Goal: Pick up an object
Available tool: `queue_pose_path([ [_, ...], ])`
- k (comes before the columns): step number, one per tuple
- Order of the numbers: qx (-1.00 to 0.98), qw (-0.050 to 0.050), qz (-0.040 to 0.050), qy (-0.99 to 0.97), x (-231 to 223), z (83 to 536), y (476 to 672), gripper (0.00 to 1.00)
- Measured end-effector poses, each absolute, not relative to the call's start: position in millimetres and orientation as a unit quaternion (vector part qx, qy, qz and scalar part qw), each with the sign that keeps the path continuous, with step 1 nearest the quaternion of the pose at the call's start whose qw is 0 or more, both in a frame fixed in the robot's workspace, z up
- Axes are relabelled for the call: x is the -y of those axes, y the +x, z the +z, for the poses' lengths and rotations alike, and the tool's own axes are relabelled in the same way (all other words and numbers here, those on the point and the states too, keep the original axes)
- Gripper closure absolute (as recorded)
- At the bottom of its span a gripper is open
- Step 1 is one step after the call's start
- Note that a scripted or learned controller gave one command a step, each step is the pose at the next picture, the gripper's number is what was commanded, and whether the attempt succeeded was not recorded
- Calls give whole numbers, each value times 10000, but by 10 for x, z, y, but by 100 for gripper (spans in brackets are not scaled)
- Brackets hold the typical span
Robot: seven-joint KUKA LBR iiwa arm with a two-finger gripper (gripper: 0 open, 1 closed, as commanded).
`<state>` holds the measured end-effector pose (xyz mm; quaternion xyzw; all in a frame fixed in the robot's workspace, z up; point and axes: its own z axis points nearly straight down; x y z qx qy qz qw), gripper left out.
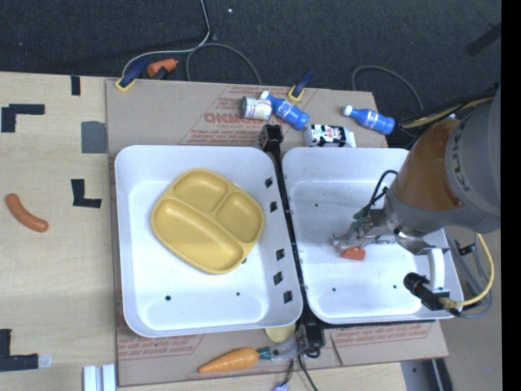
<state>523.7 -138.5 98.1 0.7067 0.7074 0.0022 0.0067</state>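
— What are you working on, and what surrounds it?

— A wooden table [49, 300] with black marks on it, a brown cardboard sheet [195, 112] laid over it, and dark carpet [98, 15] at the far side with cables trailing across.

— Count things for me.

— Two white bins side by side. Two small blue-and-white bottles on the cardboard at the far edge: one [289, 112] just beyond the bins' join, another [370, 120] further right. One white bottle [256, 107] lies beside the first. One small black-and-white box [330, 135] sits between them. One toy sausage [26, 212] lies far left on the wood, one toy carrot [232, 359] at the near edge.

— And inside the bins?

— The left bin [138, 300] holds one yellow divided plate [209, 219], tilted slightly. The right bin [342, 304] holds one small orange object [353, 253], near its middle.

— Where is your claw?

— My claw [352, 236] reaches in from the right, low over that bin, just at the orange object's far side. I cannot tell whether it is released or clenched; nothing visibly sits between its tips.
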Motion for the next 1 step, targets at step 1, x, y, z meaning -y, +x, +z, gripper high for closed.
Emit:
queue_pose_path([
  [1, -7096, 11, 19, 7046, 662, 1886, 5268, 100],
])
